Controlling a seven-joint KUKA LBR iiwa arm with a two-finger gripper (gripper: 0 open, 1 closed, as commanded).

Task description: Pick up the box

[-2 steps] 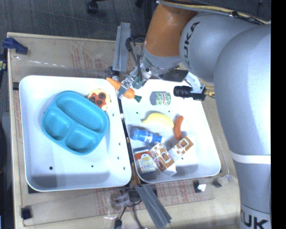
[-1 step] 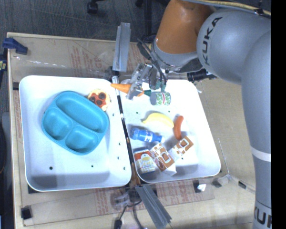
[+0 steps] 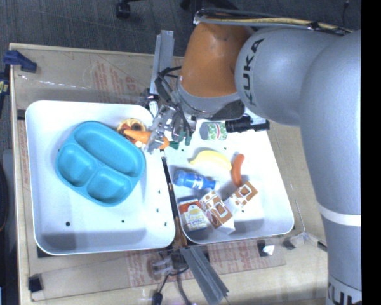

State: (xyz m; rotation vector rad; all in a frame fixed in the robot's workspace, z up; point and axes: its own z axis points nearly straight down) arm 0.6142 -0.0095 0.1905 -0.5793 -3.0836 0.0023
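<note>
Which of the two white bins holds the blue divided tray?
The left shallow white bin holds the blue two-compartment plastic tray. The right white bin holds small items instead: a blue bottle, a yellow banana and a patterned brown-and-white box.

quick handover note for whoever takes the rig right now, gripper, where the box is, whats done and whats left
Gripper: low over the divide between the two bins, near the back, beside an orange toy; finger state unclear, nothing visibly held.
Box: small red and white carton lying at the front of the right bin, next to brown patterned packets, apart from the gripper.
Left bin holds a blue divided tray.
Done: nothing yet.
Left: move to the box, grasp, lift.
</note>
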